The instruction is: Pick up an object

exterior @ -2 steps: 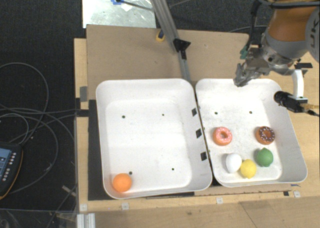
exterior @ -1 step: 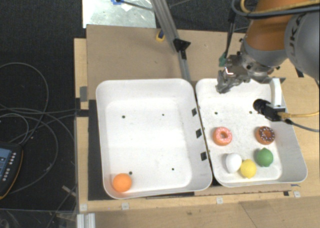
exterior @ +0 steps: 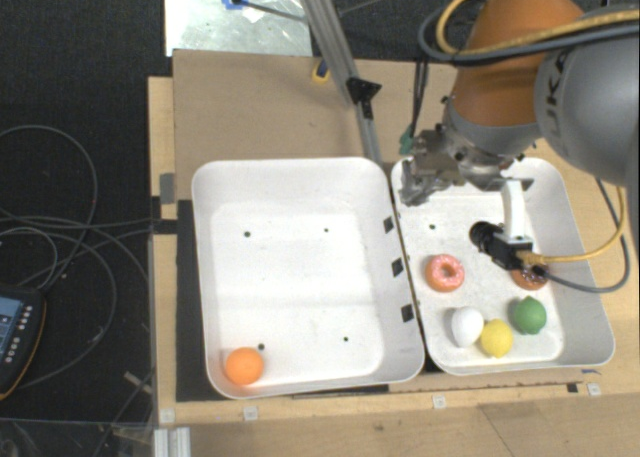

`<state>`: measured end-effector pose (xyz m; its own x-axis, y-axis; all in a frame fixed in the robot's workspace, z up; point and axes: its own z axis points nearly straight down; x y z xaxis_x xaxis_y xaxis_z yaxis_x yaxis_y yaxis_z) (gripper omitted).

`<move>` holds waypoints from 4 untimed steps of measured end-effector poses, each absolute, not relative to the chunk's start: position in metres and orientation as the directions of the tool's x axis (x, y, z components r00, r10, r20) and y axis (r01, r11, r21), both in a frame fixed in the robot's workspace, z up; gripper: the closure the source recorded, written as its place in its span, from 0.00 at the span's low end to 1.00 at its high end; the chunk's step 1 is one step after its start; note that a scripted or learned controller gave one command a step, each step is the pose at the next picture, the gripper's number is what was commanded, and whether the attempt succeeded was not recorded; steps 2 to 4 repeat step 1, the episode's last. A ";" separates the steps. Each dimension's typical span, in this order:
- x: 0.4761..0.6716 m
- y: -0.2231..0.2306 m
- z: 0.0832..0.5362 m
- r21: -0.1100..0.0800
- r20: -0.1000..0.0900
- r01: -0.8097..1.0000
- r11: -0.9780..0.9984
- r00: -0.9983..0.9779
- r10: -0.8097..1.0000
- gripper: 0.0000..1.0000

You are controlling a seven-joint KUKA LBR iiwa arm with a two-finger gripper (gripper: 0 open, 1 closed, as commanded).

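My gripper [exterior: 416,185] hangs over the far left corner of the right bin [exterior: 575,207], below the arm's orange band. Nothing shows in its grasp. In the near half of that bin lie a pink donut [exterior: 445,272], a white egg-shaped object [exterior: 466,326], a yellow lemon [exterior: 496,338], a green ball [exterior: 528,316] and a small brown piece [exterior: 530,279]. The donut is the closest to the gripper, well toward the near side of it. An orange ball [exterior: 243,366] rests in the near left corner of the left bin [exterior: 290,177].
A white and black fitting [exterior: 506,230] with a yellow cable [exterior: 590,265] sticks out from the arm above the brown piece. A grey pole [exterior: 335,40] slants across the bench behind the bins. Black clips [exterior: 397,266] sit along the seam between the bins.
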<state>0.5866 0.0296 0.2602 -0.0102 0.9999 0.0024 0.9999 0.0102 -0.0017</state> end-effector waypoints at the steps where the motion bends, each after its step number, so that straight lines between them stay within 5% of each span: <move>1: 0.569 0.075 0.259 -0.001 0.002 1.000 0.010 -0.010 1.000 1.00; 4: 0.569 0.075 0.259 -0.001 0.002 1.000 0.010 -0.010 1.000 1.00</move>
